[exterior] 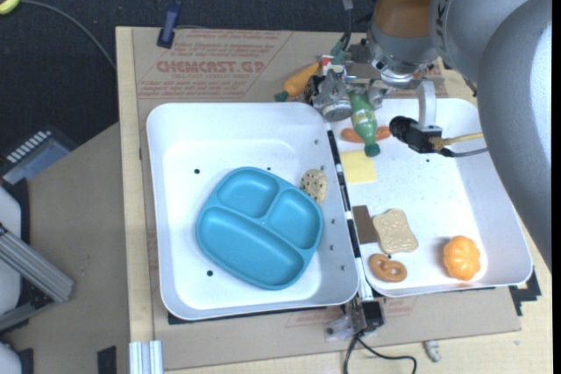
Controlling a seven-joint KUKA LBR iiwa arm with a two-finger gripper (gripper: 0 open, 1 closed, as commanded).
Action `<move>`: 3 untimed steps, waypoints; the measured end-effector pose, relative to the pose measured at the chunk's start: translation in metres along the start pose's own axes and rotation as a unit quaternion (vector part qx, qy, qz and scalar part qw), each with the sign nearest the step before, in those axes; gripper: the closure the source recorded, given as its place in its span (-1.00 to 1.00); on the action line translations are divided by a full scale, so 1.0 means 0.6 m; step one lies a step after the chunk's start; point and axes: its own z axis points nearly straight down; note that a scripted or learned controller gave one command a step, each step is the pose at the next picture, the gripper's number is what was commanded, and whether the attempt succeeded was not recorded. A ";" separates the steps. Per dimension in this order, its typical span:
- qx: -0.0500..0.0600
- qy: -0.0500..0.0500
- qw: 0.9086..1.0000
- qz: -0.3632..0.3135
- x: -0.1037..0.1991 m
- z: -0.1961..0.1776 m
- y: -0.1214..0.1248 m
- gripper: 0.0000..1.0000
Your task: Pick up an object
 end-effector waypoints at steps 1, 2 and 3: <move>0.003 0.001 1.000 0.001 -0.049 -0.056 -0.078 1.00; 0.004 0.001 1.000 0.001 0.008 -0.021 -0.133 1.00; 0.004 0.001 1.000 0.002 -0.008 0.018 -0.168 1.00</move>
